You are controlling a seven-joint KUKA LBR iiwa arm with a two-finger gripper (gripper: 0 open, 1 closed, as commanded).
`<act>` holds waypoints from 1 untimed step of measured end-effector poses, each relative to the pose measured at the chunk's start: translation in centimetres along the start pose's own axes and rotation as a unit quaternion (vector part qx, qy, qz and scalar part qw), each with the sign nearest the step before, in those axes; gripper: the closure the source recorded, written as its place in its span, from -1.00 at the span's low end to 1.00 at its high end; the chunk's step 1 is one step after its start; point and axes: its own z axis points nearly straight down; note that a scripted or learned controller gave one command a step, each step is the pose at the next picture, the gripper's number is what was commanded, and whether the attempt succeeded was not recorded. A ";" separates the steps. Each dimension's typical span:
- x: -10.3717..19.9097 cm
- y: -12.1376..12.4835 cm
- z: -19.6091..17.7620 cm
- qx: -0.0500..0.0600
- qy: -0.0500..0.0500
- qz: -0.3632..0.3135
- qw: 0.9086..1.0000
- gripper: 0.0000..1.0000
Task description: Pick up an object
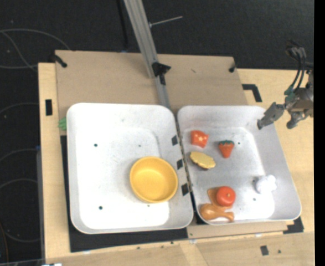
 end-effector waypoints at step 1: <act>0.0 0.0 0.0 0.000 0.000 0.000 1.000 -1.00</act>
